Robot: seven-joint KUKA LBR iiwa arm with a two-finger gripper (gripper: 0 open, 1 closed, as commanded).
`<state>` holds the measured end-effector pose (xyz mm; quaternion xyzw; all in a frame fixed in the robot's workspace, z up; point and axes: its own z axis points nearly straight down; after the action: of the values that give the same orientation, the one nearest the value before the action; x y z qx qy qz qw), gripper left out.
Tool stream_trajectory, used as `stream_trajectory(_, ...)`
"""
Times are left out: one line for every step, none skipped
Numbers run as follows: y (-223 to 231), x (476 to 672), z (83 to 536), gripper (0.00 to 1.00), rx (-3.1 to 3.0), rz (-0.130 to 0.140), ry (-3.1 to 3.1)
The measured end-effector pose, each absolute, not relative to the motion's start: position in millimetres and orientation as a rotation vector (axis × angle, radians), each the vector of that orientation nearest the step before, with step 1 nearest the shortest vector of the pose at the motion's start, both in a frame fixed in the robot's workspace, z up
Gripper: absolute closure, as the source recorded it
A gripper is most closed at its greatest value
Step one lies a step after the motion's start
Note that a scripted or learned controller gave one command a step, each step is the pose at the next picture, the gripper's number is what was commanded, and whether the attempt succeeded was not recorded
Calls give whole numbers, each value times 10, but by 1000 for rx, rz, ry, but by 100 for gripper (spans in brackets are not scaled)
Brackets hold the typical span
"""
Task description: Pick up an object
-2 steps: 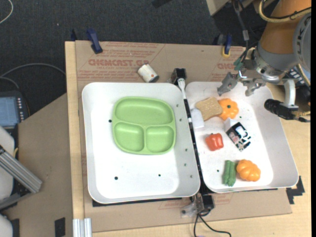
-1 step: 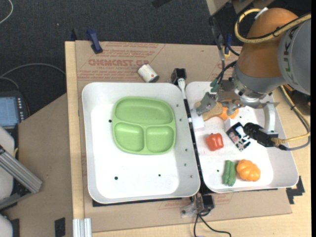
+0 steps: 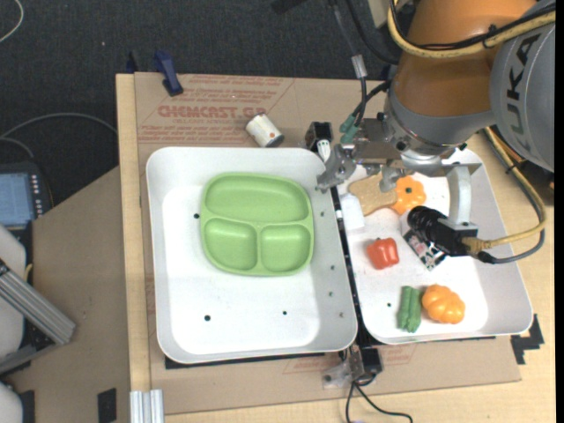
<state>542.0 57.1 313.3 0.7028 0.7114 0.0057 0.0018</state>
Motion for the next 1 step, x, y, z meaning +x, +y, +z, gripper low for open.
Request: stream_trajectory(1288,4758,2850,0,2216,-6,2237)
